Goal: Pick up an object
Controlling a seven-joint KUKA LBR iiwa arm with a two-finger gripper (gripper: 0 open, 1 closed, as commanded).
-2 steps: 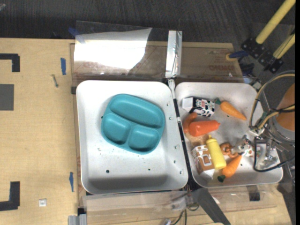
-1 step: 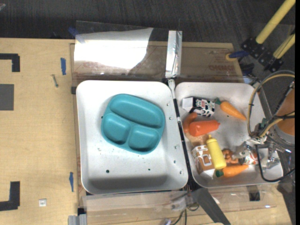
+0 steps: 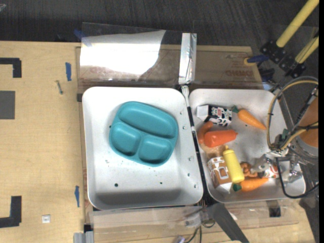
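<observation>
The right bin [image 3: 258, 97] holds several toy foods. An orange carrot [image 3: 250, 118] lies near its far side, next to a black-and-white cow-print carton [image 3: 219, 115]. A red-orange vegetable [image 3: 218, 137] sits at the bin's left, with a yellow bottle [image 3: 233, 166] and a brown-and-white carton [image 3: 219, 173] below it. A second carrot [image 3: 254, 185] lies at the near edge. My gripper [image 3: 277, 167] hangs low over the bin's lower right, just above that carrot and some small items. Cables and glare blur its tip.
The left bin [image 3: 96, 151] holds a teal divided plate [image 3: 144, 132]. The arm's orange band [image 3: 311, 131] and looping cables [image 3: 276, 120] cover the right bin's right wall. Clear sheeting [image 3: 121, 54] lies behind the bins and yellow bars [image 3: 301, 15] cross the top right.
</observation>
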